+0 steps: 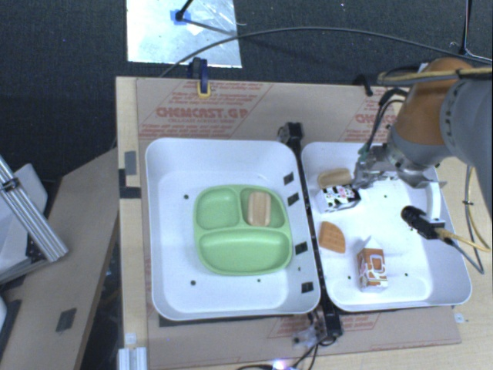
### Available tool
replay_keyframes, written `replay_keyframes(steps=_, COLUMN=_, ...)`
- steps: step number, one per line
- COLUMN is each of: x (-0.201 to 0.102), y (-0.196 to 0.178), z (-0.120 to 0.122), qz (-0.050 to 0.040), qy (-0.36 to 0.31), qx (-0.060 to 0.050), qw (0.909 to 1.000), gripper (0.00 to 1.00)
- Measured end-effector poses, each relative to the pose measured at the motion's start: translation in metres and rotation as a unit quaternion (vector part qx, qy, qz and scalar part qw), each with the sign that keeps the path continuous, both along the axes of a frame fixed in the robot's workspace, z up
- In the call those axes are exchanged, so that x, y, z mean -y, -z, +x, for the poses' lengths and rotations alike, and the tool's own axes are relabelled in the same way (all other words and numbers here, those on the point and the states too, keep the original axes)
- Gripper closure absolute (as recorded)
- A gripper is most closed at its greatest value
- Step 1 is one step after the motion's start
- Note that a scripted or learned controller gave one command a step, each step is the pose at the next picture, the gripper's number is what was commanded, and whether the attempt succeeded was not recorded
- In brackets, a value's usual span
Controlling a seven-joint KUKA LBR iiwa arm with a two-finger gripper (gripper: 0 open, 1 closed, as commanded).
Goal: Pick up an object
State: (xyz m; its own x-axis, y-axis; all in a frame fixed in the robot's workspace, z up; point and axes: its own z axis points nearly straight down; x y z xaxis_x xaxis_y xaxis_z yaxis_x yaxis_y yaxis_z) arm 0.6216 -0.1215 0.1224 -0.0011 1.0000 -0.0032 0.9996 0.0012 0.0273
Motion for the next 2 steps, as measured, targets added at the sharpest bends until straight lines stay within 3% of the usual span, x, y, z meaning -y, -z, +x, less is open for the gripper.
replay_keyframes(steps=1, x=-0.003, y=-0.064, z=0.000, qz=0.0009, qy=-0.002, qx=-0.011, qw=0.9999, gripper=1.00)
replay_keyframes(steps=2, x=-0.008, y=-0.110, z=0.004, qz=0.0012, qy=-0.002, qx=-0.011, qw=0.9999, gripper=1.00)
